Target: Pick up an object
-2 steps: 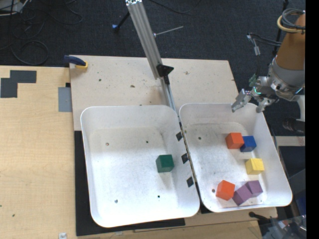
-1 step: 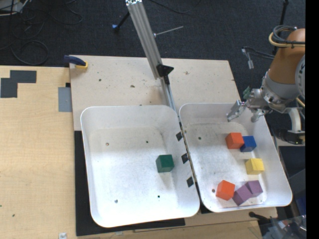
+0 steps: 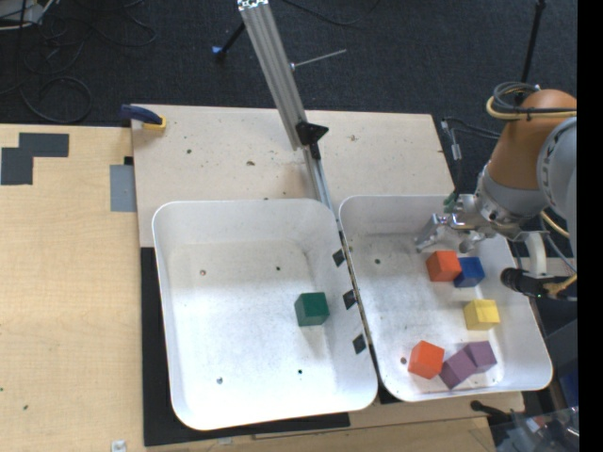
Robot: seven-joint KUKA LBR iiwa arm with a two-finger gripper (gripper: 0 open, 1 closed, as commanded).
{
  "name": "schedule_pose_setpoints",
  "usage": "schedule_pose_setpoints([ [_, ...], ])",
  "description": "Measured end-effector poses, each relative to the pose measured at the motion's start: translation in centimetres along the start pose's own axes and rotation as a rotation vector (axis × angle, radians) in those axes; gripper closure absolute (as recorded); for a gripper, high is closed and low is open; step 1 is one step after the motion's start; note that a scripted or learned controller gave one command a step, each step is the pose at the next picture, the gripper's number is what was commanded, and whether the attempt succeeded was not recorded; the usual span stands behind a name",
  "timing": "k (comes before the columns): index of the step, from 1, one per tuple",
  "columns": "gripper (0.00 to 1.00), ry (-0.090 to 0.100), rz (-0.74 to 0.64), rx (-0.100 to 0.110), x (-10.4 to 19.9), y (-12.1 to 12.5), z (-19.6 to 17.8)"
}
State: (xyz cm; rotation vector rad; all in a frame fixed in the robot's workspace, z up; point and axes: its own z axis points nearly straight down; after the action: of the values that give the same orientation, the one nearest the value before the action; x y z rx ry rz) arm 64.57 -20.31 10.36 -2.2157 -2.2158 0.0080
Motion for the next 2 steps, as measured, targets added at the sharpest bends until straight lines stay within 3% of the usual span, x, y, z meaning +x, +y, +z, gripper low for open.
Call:
schedule_pose_setpoints([
  [1,0.0,-0.001,-0.001,-0.005,0.2,0.0,1.4],
  [2,1.0,-0.001,-0.001,-0.006,0.1,0.0,0.3],
])
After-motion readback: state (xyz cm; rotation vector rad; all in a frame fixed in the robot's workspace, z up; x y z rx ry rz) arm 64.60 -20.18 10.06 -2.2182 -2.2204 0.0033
